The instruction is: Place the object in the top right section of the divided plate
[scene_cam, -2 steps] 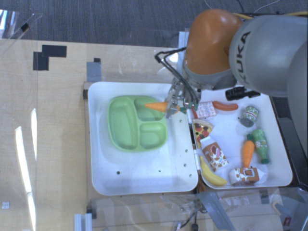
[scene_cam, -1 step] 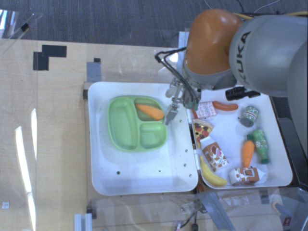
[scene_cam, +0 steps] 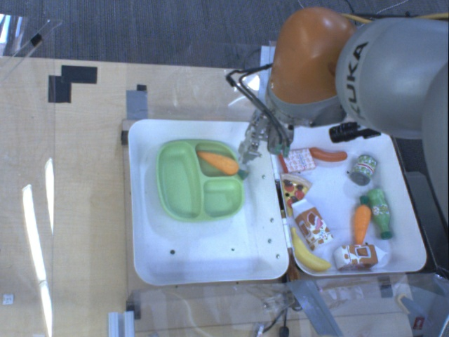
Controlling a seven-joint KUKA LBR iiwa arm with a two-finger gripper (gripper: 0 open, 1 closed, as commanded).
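The orange carrot (scene_cam: 218, 163) is lying in the green divided plate's (scene_cam: 181, 188) far-right section — the gripper (scene_cam: 247, 161) is hovering just right, grip unreadable.

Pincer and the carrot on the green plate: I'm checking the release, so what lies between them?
In the camera view, nothing: the pincer sits at the plate's right rim, right beside the carrot lying in the top right section.

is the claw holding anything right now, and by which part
Nothing is held. The claw hangs at the green divided plate's right rim, and the carrot lies in the top right section, outside its fingers.
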